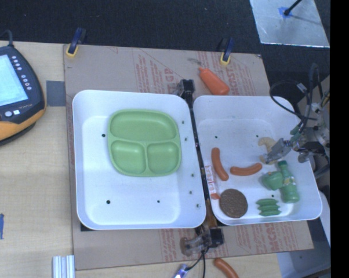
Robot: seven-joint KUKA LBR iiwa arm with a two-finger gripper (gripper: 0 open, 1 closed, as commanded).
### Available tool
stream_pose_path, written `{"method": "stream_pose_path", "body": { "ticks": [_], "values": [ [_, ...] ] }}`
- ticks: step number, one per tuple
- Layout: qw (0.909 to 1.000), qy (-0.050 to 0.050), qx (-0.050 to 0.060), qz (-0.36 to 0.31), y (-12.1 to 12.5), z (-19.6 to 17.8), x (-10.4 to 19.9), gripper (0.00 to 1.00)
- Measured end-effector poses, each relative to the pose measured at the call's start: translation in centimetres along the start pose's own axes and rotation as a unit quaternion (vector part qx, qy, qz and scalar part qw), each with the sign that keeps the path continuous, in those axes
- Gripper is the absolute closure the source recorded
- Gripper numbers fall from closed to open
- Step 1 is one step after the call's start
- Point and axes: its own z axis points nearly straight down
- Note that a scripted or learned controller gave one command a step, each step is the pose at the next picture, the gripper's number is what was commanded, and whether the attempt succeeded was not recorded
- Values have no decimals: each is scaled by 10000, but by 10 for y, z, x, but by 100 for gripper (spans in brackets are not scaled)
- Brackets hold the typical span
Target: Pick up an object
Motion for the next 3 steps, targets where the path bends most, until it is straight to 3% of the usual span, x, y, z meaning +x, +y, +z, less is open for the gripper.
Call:
{"method": "stream_pose_path", "body": {
  "ticks": [1,2,3],
  "values": [
    [10000,-4,15,-9,50,116,4,0],
    [10000,0,1,-2,151,136,-47,0],
    [10000,2,-1,5,91,75,-47,0]
  ]
}}
